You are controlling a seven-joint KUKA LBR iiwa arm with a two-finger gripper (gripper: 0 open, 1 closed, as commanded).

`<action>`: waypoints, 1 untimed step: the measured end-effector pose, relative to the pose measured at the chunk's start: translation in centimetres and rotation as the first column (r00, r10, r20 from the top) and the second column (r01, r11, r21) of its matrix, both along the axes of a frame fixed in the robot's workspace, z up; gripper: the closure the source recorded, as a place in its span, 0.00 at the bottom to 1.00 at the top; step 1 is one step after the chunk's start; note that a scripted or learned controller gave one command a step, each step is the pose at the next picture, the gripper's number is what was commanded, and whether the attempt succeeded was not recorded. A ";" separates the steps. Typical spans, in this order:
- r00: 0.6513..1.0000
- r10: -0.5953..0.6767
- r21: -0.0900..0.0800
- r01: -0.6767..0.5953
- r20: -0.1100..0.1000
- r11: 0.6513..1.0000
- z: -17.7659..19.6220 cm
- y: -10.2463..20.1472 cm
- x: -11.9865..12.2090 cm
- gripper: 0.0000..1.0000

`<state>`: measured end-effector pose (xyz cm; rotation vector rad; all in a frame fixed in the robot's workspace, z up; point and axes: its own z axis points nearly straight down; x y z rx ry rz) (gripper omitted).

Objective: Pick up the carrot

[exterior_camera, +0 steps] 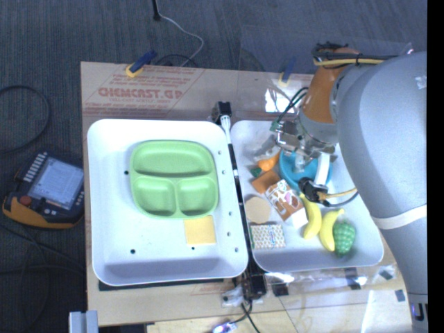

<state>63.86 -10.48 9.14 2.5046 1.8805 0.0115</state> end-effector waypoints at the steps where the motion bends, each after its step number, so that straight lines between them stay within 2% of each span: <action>1: 1.000 0.001 -0.007 -0.001 -0.002 1.000 1.2 -0.2 0.0 1.00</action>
